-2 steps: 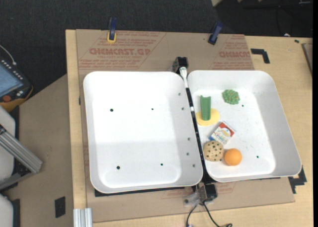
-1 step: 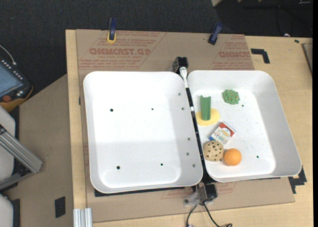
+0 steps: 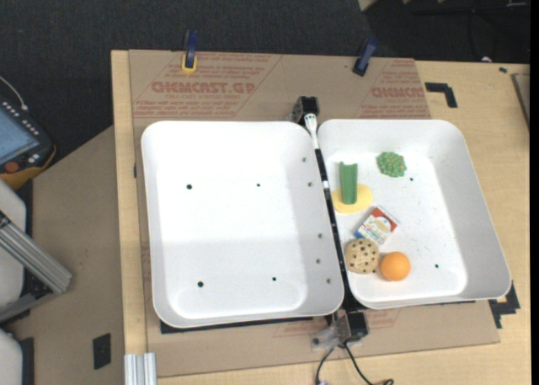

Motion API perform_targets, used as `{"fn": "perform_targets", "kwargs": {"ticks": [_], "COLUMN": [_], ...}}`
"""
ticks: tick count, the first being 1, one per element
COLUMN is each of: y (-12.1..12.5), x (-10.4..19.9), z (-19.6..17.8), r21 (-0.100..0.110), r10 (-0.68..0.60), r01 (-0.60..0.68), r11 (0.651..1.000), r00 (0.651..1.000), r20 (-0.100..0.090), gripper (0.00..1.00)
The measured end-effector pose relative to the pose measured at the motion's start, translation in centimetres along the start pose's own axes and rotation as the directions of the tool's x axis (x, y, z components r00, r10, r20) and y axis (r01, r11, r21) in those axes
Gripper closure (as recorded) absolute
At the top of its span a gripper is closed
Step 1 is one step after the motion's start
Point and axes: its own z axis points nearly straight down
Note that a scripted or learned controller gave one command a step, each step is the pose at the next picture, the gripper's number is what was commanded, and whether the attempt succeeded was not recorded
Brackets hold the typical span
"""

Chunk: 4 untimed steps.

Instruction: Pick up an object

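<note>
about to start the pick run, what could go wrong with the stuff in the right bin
1. The cookie, orange and small packet sit close together, so closing on one could nudge or catch a neighbour.
2. The green stick lies partly on the yellow piece; lifting either may drag the other.
3. The cookie and the yellow piece lie near the right bin's inner wall, leaving little finger room there.
</note>
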Motion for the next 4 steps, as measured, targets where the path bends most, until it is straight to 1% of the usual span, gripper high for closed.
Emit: {"fn": "perform_targets", "kwargs": {"ticks": [1, 2, 3, 4], "y": [-8.2, -8.0, -5.4, -8.0], "x": [1.0, 0.1, 6.9, 11.2], "z": [1.0, 12.4, 11.5, 12.3], "r21": [0.008, 0.019, 0.005, 0.011], "r10": [0.004, 0.002, -0.007, -0.004], "r01": [-0.004, -0.002, 0.007, 0.004], "r11": [1.000, 1.000, 1.000, 1.000], "r00": [1.000, 1.000, 1.000, 1.000], "r20": [-0.007, -0.010, -0.007, -0.008], "gripper": [1.00, 1.00, 1.00, 1.00]}}
